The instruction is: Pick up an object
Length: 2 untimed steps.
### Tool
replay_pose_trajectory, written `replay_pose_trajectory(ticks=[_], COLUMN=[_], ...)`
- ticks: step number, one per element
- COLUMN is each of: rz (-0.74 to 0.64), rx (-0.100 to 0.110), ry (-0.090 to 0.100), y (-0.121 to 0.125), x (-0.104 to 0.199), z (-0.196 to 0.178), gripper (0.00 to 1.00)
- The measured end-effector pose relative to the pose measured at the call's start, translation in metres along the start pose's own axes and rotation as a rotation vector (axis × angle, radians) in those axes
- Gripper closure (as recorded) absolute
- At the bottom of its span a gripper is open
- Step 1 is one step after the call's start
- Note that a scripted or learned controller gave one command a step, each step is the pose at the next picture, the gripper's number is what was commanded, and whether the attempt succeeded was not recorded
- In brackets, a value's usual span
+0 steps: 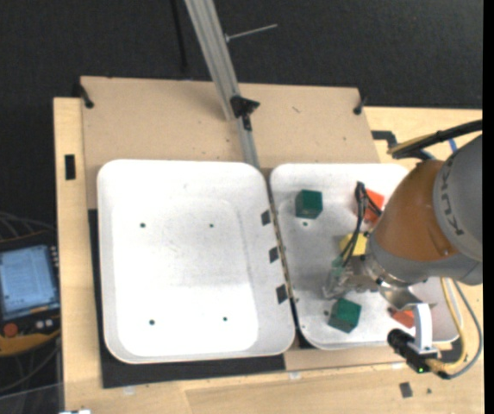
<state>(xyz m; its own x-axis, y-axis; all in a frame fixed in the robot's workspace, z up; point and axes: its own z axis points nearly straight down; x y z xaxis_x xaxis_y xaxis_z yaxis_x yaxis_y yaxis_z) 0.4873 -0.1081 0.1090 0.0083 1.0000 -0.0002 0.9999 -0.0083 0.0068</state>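
Right bin (pixel 315 335): green block (pixel 345 315) just below tool (pixel 340 285).

The grey arm (pixel 464 205) bears dark letters near the right edge, too cut off to read. The handheld screen (pixel 24 281) shows only blur.

Yellow object (pixel 355 246) and red object (pixel 373 202) half behind arm (pixel 419 222)

Tan counter (pixel 186 119) under a slanted metal rail (pixel 212 46); a lit handheld screen (pixel 22 283) off its left edge.
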Motion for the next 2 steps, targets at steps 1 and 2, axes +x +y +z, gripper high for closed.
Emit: replay_pose_trajectory(ticks=[1,2], rz=[-0.012,-0.012], rx=[-0.001,0.004], ry=[-0.001,-0.001], y=[0.008,0.005], x=[-0.003,-0.006], z=[-0.062,-0.105], gripper=[1.0,1.0])
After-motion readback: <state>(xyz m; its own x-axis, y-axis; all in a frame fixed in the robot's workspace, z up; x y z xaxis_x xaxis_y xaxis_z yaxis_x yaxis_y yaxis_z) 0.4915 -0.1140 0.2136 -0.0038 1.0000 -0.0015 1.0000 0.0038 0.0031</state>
